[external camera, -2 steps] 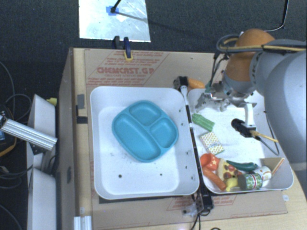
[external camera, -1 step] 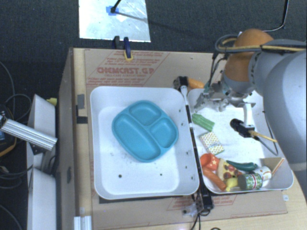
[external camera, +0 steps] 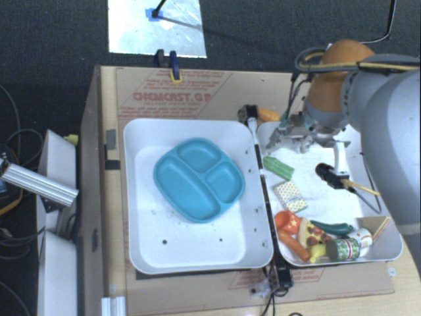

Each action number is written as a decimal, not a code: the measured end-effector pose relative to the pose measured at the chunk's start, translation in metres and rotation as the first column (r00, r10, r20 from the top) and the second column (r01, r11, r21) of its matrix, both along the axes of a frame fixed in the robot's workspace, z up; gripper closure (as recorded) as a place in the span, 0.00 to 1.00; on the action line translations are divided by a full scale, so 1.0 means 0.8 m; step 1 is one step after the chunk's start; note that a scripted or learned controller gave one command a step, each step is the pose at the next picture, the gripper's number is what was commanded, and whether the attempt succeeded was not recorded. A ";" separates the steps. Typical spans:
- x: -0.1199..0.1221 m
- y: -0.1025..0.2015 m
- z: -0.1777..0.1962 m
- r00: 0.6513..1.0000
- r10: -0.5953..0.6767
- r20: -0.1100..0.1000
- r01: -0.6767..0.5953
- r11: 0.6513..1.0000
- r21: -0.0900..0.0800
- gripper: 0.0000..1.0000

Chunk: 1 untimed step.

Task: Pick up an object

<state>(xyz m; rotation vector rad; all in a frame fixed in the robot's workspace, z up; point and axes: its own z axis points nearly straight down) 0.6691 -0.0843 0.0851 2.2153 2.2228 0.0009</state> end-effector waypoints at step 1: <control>0.000 -0.017 0.001 1.000 -0.002 0.000 0.002 1.000 0.000 0.00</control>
